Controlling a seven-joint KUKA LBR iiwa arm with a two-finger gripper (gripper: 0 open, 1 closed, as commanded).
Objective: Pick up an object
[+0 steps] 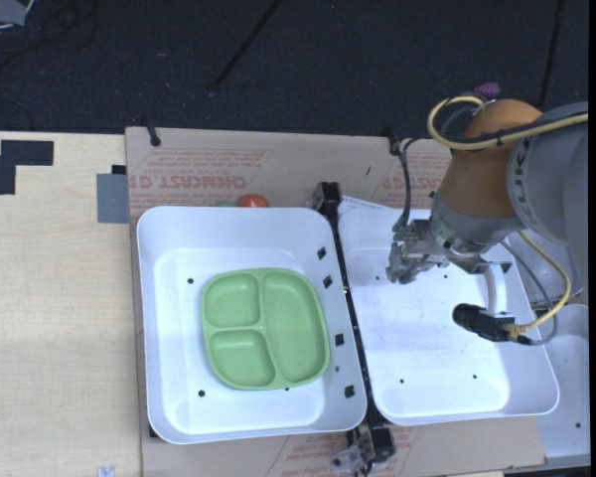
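Green three-compartment plate (265, 328) lying flat in left white bin (169, 256), gripper (405, 266) over right white bin (536, 386) at its 11 o'clock, finger state not clear, mirrored cardboard print unreadable.

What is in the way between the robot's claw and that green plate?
The raised rims where the two bins meet. The gripper hangs over the right bin; the green divided plate lies in the left bin. Nothing covers the plate.
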